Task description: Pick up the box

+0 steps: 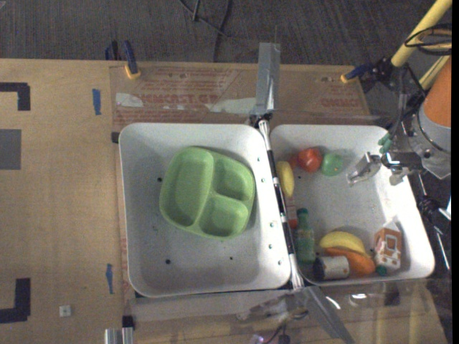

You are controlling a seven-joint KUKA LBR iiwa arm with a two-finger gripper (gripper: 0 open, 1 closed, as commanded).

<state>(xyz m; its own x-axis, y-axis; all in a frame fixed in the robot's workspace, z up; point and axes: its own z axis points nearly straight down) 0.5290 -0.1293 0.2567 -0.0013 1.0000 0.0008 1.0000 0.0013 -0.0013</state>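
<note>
A small orange-and-white box (388,245) lies at 4 o'clock in the right bin (358,199), beside a glossy banana (341,240) and carrot (351,261). The gripper (371,166) hovers at 1 o'clock, fingers apart. A green divided plate (208,191) sits in the left bin (143,242).

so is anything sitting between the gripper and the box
Nothing visible. The gripper hangs over the upper part of the right bin, and the box lies near the lower right corner. Bare bin floor lies between them; the banana sits left of the box.
</note>
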